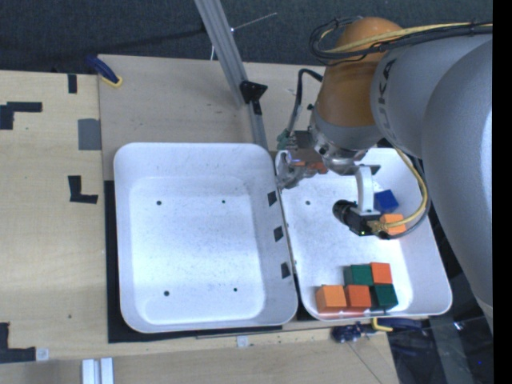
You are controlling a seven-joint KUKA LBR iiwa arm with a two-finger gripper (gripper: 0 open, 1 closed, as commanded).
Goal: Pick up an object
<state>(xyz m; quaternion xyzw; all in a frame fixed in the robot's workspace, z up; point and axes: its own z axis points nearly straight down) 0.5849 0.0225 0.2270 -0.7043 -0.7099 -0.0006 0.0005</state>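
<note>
Gripper [290, 165], grip state not discernible, is seen at the upper-left rim of the right bin [320, 242], well apart from the blocks [358, 288]; a rim strike or empty grasp is judged likely.

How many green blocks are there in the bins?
2, both in the right bin near its front edge: one green block beside an orange block, a darker green block at the cluster's right end. The arm may hide others.
</note>
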